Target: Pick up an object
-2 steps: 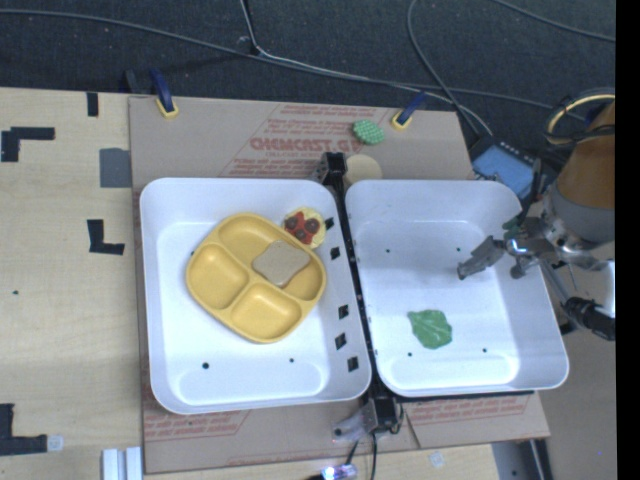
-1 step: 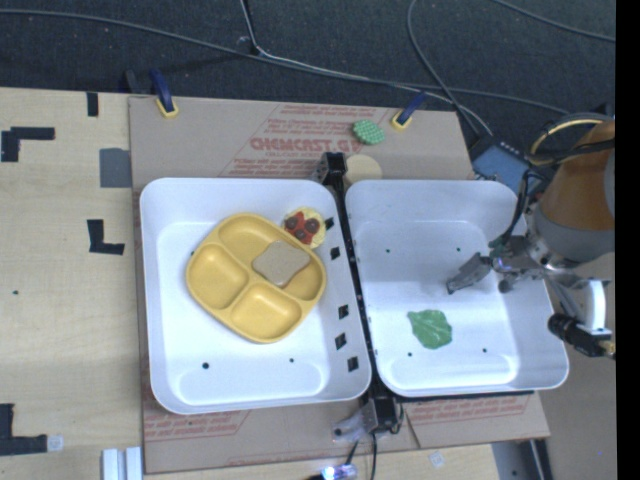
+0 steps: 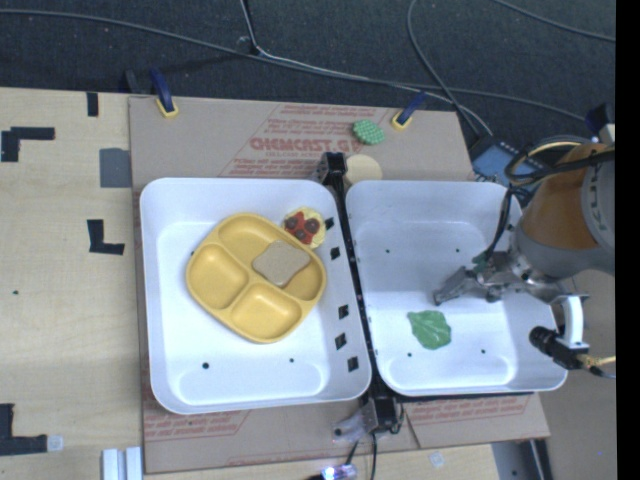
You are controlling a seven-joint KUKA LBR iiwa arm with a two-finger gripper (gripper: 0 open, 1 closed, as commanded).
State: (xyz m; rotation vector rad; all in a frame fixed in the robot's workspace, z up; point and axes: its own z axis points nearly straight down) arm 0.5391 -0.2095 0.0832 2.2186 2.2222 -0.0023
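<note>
Two white bins [image 3: 170, 268] on cardboard-topped bench [image 3: 290, 143] — dark carpet [image 3: 330, 18] beyond

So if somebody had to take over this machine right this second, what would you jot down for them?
Gripper: low in the right bin, nothing seen between its fingers; open or shut is hard to tell.
Things: a green leaf-shaped piece lies on the right bin's floor, just below the gripper in the picture. The left bin holds a yellow divided plate with a slice of toast on it and a small red-and-yellow item at its upper edge.
Done: nothing picked up yet.
Left: grasp and lift one object; the green piece looks nearest.
</note>
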